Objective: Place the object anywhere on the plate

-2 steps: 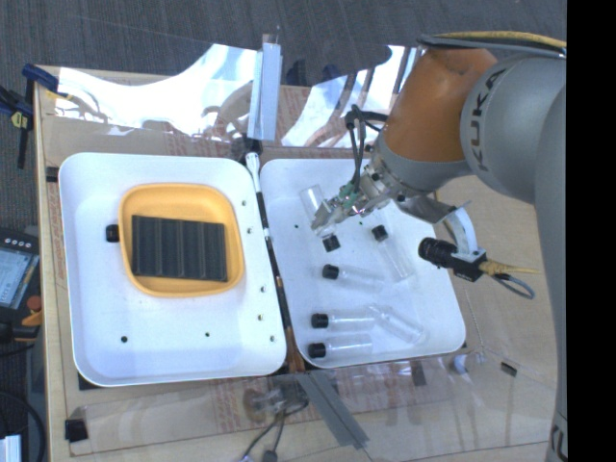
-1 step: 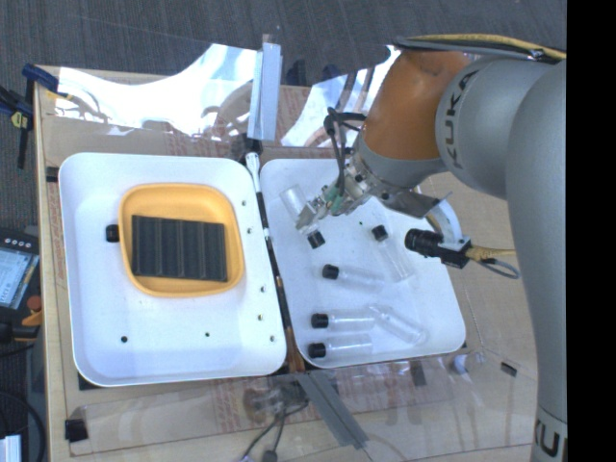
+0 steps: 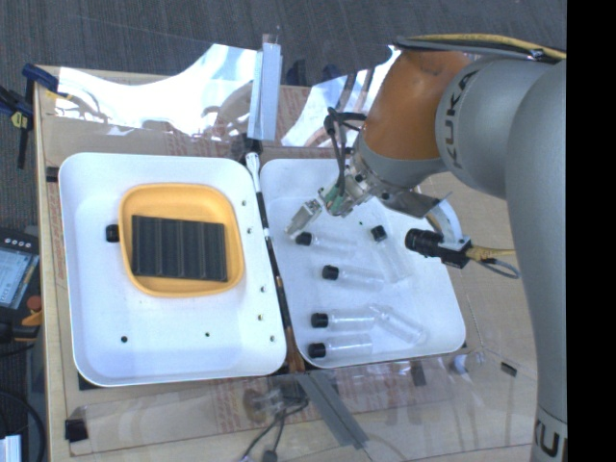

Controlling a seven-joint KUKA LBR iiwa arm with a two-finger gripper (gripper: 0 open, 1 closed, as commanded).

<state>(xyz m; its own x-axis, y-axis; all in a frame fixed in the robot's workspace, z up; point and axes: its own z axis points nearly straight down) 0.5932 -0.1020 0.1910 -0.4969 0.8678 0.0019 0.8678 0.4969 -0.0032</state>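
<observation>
A yellow plate (image 3: 179, 203) with a black ridged insert (image 3: 182, 246) lies in the left bin (image 3: 96, 325). Several clear vials with black caps lie scattered in the right bin (image 3: 438, 301), among them one vial (image 3: 348, 275) in the middle and two vials (image 3: 342, 322) (image 3: 339, 350) near the front edge. My gripper (image 3: 310, 216) hangs low over the far left part of the right bin, pointing down and to the left. A black cap (image 3: 303, 240) sits just below its tip. I see no object clearly held in it.
A small black piece (image 3: 113, 232) rests in the left bin beside the plate's left rim. The ridge between the two bins (image 3: 269, 258) runs just left of the gripper. Crinkled foil (image 3: 192, 85) and an upright metal bar (image 3: 266, 85) stand behind the bins.
</observation>
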